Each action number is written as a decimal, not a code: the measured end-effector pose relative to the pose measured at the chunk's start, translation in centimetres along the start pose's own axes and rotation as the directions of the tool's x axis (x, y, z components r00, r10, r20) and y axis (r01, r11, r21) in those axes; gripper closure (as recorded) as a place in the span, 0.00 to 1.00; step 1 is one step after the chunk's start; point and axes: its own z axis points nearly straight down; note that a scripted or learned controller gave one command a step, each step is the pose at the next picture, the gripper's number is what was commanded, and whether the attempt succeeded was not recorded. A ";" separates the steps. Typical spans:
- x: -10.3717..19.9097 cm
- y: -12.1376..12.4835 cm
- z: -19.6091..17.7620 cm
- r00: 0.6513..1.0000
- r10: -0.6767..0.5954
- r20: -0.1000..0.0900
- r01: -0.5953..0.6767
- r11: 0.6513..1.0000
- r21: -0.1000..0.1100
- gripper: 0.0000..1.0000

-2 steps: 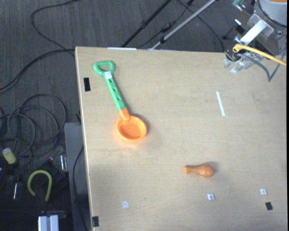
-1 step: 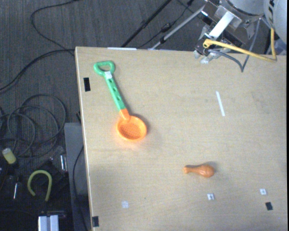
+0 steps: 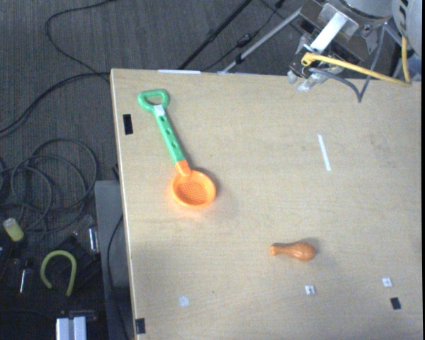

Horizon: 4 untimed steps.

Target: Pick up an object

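Camera view: a plastic strainer spoon, green handle and orange mesh bowl, lies left of centre on the pale wooden board; a smooth orange pear-shaped toy lies lower right. Gripper upper right, state unclear. Cables cross dark carpet.

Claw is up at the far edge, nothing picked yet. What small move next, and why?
Probably bring the claw in over the board toward the strainer spoon. The claw sits at the board's far edge, apart from both the spoon and the small orange piece. The spoon's long green handle looks like the easier grasp.
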 end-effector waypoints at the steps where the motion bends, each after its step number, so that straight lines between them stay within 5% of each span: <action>1: 0.0 0.0 -0.8 1.000 0.001 0.005 -0.001 1.000 0.001 1.00; 4: 0.1 0.1 -3.2 1.000 0.003 0.019 -0.003 1.000 0.003 1.00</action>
